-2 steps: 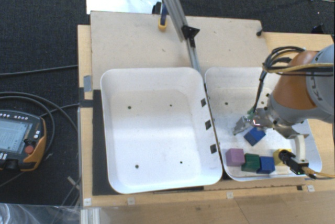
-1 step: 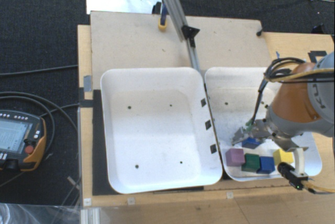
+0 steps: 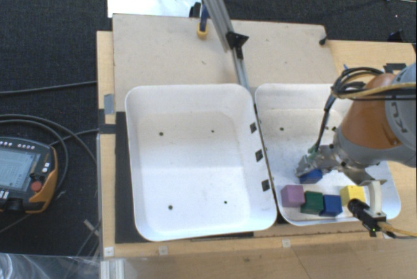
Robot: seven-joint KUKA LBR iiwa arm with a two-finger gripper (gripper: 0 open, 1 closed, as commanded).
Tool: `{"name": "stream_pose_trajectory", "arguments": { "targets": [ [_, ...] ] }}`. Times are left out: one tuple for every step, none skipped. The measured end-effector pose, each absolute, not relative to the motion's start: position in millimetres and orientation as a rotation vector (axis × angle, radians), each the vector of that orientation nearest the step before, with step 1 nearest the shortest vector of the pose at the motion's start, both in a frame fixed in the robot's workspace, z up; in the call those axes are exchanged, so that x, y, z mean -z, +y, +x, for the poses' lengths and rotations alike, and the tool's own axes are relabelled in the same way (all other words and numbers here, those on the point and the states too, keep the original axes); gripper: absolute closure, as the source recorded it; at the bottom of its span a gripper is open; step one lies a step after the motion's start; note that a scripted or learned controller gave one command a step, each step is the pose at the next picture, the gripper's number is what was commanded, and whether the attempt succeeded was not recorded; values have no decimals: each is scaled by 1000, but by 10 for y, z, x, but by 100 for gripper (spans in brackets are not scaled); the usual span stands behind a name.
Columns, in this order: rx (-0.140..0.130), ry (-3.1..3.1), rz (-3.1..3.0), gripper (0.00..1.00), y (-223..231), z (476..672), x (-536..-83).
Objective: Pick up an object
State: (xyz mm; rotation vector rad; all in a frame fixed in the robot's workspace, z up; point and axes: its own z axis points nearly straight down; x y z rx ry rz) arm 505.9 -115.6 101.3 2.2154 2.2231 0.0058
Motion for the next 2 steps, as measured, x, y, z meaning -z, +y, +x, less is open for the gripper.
{"name": "stream_pose_trajectory", "arguments": {
  "targets": [
    [-14,2234,2202,100,-290,5117,-1943],
    [-6,2236,2209,100,338,5194,-1898]
  ]
}}
